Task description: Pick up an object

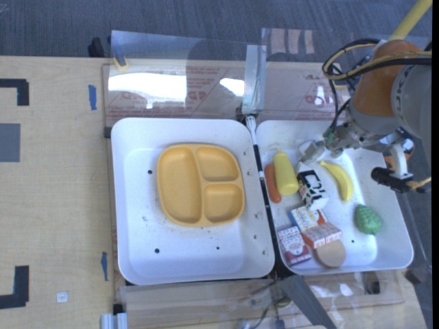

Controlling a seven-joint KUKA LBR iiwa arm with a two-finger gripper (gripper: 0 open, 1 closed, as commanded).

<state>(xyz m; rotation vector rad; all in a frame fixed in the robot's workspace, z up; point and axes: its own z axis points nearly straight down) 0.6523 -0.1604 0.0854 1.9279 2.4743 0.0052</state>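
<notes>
Approach step, nothing picked yet. Hand (317, 149) hovers low over the right bin (398, 252), tip just beside the banana (339, 179) and yellow bottle (285, 173); open or closed, cannot tell. Next: settle on one object, descend, close around it.

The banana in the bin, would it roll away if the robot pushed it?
Probably not far. The banana is curved and lies flat in the right bin, so it would likely spin or slide. It looks smooth, like plastic, so the gripper might slip off it.
</notes>
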